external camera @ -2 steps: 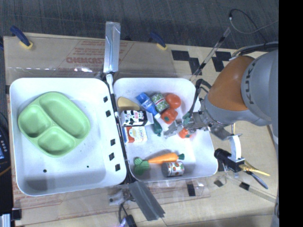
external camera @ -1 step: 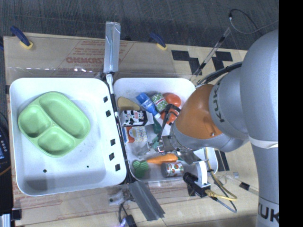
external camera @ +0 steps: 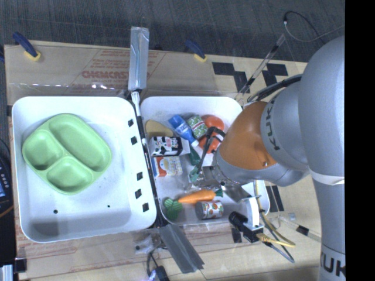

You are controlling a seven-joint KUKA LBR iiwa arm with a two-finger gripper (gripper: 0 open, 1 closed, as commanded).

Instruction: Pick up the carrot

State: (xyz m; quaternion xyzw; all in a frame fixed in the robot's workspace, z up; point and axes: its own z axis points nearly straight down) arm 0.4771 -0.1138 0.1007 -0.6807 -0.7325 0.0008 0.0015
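Orange carrot (external camera: 196,197), green plate (external camera: 66,152)

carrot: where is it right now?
The carrot lies in the right bin, near its front edge, between its green top on the left and a small can, just below the arm's wrist.

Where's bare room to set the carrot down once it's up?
The left bin has bare floor along its near edge and right side, around the green divided plate. The right bin is crowded: the carrot, a can, cartons and packets fill it under the arm.
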